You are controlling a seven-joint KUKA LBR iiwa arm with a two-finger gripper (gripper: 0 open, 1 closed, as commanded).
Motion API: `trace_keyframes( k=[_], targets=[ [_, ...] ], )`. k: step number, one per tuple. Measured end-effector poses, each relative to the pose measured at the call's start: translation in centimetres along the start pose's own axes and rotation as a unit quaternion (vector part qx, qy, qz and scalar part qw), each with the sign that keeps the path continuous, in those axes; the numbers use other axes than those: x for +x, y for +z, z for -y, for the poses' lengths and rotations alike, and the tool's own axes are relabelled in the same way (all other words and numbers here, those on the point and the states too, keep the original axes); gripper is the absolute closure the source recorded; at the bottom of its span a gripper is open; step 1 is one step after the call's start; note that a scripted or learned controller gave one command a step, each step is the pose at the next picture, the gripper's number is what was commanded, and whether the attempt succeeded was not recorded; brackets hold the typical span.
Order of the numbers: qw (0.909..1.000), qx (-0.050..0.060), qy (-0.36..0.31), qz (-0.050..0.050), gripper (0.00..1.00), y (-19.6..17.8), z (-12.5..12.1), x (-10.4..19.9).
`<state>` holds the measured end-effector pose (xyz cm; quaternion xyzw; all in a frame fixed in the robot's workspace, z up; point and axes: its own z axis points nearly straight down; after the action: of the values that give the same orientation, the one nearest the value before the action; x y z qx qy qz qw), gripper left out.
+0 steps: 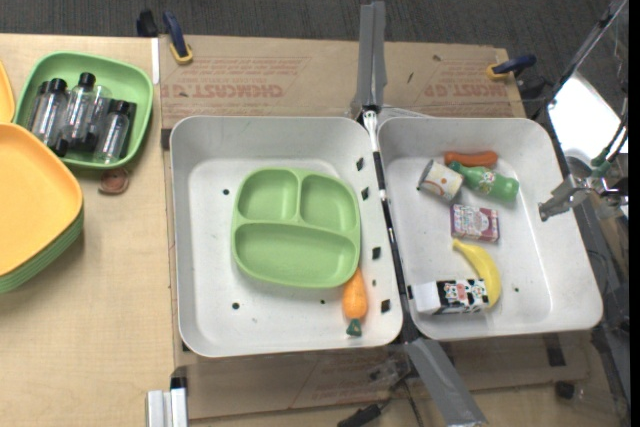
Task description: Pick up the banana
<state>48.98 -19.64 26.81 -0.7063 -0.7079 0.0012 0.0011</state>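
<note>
The banana is yellow and lies in the right white bin, toward its front middle, running from upper left to lower right. Its lower end touches a small black-and-white carton that lies on its side at the bin's front. A pink-purple box sits just behind the banana's upper end.
At the back of the right bin lie a green bottle, a red-orange piece and a small can. The left bin holds a green divided plate and a carrot. A green tray of bottles and yellow plates stand far left.
</note>
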Motion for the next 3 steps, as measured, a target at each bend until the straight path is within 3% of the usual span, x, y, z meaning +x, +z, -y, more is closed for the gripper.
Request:
trace_keyframes(
  k=[1,2,3],
  targets=[
    [1.0000,0.001,0.000,0.000,1.00,-0.8,0.0,0.0],
    [0.9679,-0.001,-0.251,0.000,1.00,1.0,-3.6,2.2],
    [0.9043,-0.001,-0.427,0.000,1.00,7.0,-4.5,5.2]
  ],
)
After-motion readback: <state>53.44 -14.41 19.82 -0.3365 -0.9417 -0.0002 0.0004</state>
